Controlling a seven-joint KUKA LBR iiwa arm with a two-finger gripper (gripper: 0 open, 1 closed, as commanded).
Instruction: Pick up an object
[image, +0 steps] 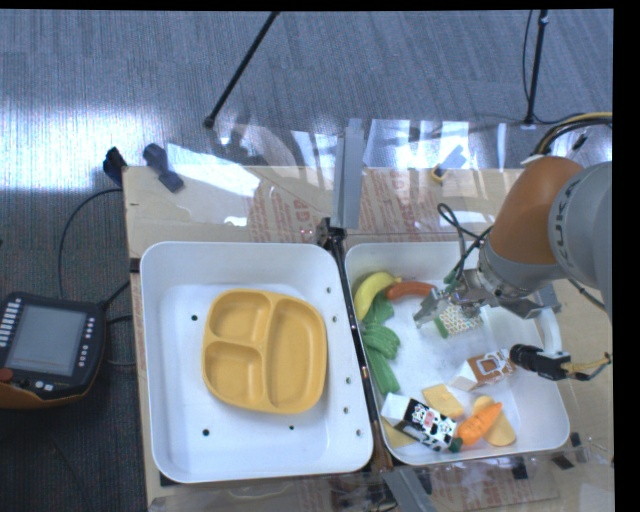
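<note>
Grey arm's gripper (447, 312) hung low in right white bin (548, 405), over bare floor beside yellow banana (369, 292) and orange carrot-shaped toy (408, 291). Fingers' state: could not tell. Nothing visibly held. Candidate objects lay in right bin: black-and-white cow-print carton (424, 421), green vegetable toys (381, 340). Yellow divided plastic plate (265, 351) sat in left bin. Judged: pick not yet made; grasp and lift remained.

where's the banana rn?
The banana lies in the right bin, at its far-left corner, just left of the orange carrot and above the green vegetables.
</note>
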